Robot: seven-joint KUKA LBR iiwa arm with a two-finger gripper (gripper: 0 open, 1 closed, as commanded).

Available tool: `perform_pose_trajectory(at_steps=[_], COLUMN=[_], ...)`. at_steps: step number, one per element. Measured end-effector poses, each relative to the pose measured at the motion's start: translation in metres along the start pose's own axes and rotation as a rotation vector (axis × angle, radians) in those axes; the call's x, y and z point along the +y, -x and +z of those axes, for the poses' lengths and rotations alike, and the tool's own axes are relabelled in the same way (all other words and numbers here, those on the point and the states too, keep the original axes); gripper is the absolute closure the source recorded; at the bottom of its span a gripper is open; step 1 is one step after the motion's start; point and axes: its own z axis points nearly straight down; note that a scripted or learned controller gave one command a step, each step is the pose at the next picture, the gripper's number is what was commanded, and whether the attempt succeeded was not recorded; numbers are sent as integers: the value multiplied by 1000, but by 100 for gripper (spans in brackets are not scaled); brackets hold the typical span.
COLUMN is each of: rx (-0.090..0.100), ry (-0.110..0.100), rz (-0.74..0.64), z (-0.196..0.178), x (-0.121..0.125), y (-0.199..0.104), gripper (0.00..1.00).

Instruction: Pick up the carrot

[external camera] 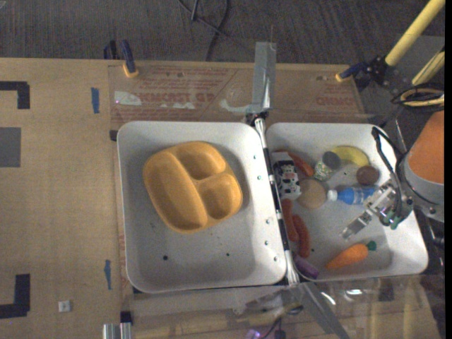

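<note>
The carrot [348, 256], orange with a small green top, lies near the front edge of the right bin [413, 256], pointing left. My gripper [361, 221] hangs over the right side of that bin, reaching in from the right and angled down to the left. It is a little above and behind the carrot and apart from it. Nothing shows in its grasp.
The left bin [141, 260] holds a yellow divided plate [192, 186]. The right bin also holds a banana [351, 155], a blue-capped bottle [349, 195], a beige ball [312, 194], a brown ball [367, 175], a white-and-black box [286, 179] and red sausages [298, 232] along its left wall.
</note>
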Motion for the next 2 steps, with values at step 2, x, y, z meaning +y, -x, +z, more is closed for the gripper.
perform_pose_trajectory(at_steps=[2], rx=[-5], ry=[3], rz=[-534], z=[91], x=[-2], y=[6], gripper=[0])
